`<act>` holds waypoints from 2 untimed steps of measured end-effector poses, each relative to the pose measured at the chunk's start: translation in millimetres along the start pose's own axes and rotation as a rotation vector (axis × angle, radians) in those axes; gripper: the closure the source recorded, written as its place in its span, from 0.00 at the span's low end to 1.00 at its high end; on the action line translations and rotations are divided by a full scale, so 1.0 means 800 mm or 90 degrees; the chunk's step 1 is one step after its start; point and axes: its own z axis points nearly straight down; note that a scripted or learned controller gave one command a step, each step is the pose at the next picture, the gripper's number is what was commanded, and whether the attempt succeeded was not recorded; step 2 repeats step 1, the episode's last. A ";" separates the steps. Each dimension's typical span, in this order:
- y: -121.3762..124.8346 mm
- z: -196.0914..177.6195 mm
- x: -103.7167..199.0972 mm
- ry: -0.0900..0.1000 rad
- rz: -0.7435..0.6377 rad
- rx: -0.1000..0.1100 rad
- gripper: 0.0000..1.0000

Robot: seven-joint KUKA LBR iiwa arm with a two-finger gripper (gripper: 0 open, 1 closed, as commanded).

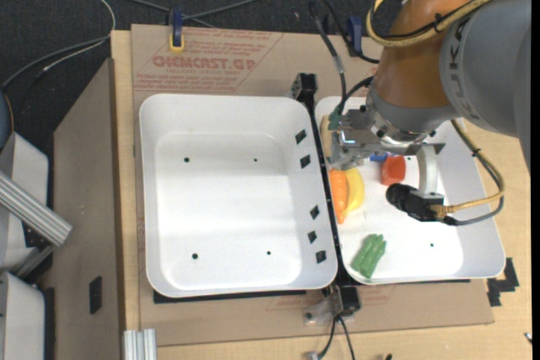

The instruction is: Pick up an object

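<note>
Gripper (350, 149) hangs over the orange piece (338, 191) right of frame centre; finger state cannot be told. Descend vertically, clear of the bin wall (325, 181), before closing.

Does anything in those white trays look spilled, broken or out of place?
Nothing stands out. The orange piece, yellow piece, red piece and green piece lie loose in the right bin, none spilled outside it.

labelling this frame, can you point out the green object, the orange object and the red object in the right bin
green object (369, 255): camera view, middle of its body.
orange object (338, 191): camera view, middle of its visible side.
red object (392, 171): camera view, middle of its visible part.
</note>
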 end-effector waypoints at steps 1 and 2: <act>-0.008 0.008 0.067 0.000 0.000 0.001 1.00; -0.008 0.008 0.067 0.000 0.000 0.001 1.00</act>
